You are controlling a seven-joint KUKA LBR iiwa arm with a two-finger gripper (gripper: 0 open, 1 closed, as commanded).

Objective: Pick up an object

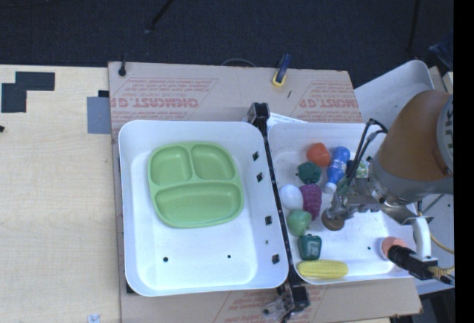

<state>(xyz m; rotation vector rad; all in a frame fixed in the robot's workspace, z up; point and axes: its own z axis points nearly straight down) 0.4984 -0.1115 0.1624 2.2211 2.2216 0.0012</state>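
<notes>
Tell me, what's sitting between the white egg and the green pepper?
In the camera view, a pale green round toy lies between the white egg and the green pepper.

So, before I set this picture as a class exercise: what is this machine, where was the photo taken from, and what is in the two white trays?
The photo comes from one fixed camera above a bench, looking down at a slant. The grey and orange shape at the right is a robot arm. At its end is a two-finger gripper, lowered into the right bin.

That bin holds small toy-like things: an orange piece, a blue bottle, a dark green piece, a white egg shape, a purple piece, a pale green piece, a green pepper, a yellow corn cob and an orange-pink piece.

The left bin holds a green divided plate.

I cannot tell from this angle whether the gripper has hold of anything.
</notes>
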